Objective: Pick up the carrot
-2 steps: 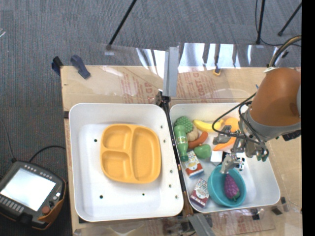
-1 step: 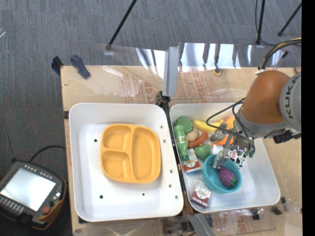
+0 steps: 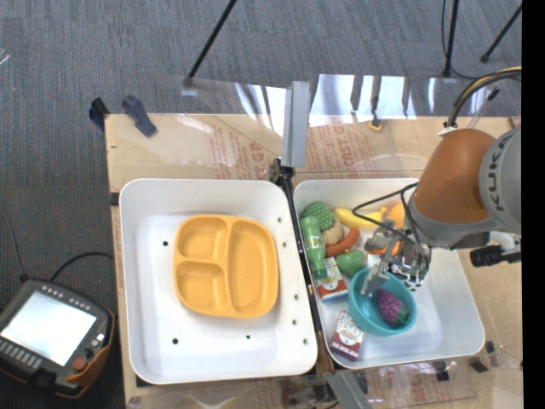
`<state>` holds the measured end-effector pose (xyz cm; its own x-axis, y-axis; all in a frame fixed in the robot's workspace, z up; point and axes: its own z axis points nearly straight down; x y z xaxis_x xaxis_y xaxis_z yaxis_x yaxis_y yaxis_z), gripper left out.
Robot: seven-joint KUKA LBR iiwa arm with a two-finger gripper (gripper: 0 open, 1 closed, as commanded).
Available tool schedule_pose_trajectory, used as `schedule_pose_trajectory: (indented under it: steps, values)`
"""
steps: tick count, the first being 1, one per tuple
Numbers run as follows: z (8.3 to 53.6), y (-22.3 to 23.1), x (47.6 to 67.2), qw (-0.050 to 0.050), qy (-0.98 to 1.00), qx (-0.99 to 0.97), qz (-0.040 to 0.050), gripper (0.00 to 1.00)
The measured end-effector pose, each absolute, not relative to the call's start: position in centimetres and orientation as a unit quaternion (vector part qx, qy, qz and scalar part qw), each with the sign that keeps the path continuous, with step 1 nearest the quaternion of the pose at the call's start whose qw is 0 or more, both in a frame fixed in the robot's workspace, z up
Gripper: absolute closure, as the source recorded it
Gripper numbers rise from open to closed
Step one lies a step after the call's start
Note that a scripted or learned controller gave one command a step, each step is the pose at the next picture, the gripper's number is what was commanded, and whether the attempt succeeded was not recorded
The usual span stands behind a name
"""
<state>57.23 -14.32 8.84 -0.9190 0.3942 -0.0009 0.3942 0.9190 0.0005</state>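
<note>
The gripper, its grasp impossible to tell, hovers by the teal bowl, so crowding toys risk it seizing something beside the carrot.

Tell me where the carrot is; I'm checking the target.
The carrot lies in the right bin, among the toy food near its left wall, below the banana.

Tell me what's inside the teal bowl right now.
The teal bowl holds a purple grape bunch. The gripper hangs over its upper rim, covering whatever lies beneath there.
</note>
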Motion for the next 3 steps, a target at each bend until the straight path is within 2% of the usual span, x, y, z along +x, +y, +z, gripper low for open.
schedule_pose_trajectory:
  steps: [1,2,3]
  values:
    - [9.0,-19.8,60.2,0.002,0.944,0.329,0.0008,0.00]
    - [9.0,-17.1,59.4,0.003,0.952,0.305,0.0000,0.00]
    - [9.0,-18.2,63.3,0.001,0.954,0.300,0.0003,0.00]
